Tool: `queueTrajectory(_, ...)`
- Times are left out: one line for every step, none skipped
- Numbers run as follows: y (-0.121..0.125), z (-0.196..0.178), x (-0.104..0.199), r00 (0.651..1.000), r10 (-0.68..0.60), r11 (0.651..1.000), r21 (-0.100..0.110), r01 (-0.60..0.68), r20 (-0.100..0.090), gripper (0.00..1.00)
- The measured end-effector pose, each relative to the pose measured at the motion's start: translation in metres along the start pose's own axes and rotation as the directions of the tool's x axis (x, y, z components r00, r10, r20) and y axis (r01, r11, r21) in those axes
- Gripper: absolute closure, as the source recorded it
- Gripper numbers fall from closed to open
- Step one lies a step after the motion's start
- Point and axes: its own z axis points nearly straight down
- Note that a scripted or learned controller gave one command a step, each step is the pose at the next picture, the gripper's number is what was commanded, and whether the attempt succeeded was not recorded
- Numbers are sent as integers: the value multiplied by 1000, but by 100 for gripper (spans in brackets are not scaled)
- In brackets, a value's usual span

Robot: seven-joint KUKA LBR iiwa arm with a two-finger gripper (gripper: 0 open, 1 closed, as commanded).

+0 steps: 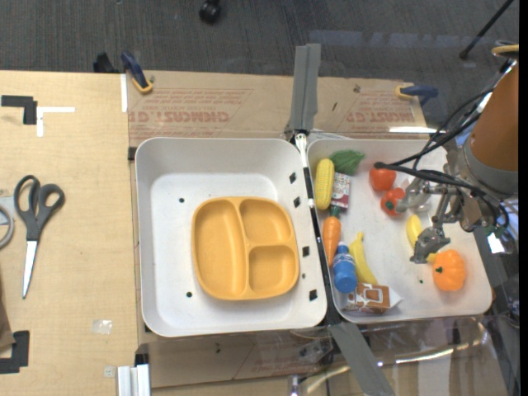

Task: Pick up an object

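Observation:
My gripper (421,221) hangs over the right bin (474,304), reaching in from the right. It is open, one finger near a small red piece (393,202) and the other next to an orange pumpkin (450,271). A small yellow piece (412,231) lies on the bin floor in the gap between the fingers, with nothing closed on it. A red tomato (382,177) sits just up and left of the gripper.
Along the right bin's left side lie a corn cob (324,181), a green item (347,161), a carrot (331,236), a banana (361,259), a blue bottle (343,271) and a brown box (368,299). The left bin (157,221) holds a yellow divided plate (206,262). Scissors (33,213) lie on the bench.

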Motion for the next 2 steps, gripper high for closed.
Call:
queueTrajectory(2,140,-49,993,119,993,0,-119,2,0)
queueTrajectory(23,141,3,978,209,978,0,-209,1,0)
